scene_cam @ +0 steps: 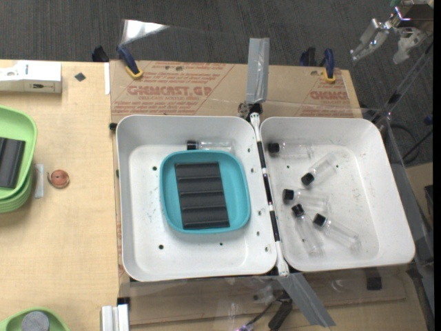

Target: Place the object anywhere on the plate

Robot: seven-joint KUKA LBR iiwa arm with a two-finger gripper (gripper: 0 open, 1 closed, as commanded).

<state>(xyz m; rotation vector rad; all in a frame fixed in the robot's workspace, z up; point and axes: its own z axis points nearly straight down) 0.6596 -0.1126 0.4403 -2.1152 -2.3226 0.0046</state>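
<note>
Teal plate (204, 192) in left bin (138, 205); clear black-capped vials (318, 169) scattered in right bin (372, 185).

I see dark grey carpet (207, 12) across the top, running down the right side. A light wood bench (62, 254) fills the left and bottom. A cardboard sheet (179, 85) with red print lies on it, held by blue-and-yellow clamps (128, 59) at its back edge. A white box (29, 76) sits at the bench's far left. A green tray (17, 158) juts in at the left edge. Light is even, no hard shadows.
</note>
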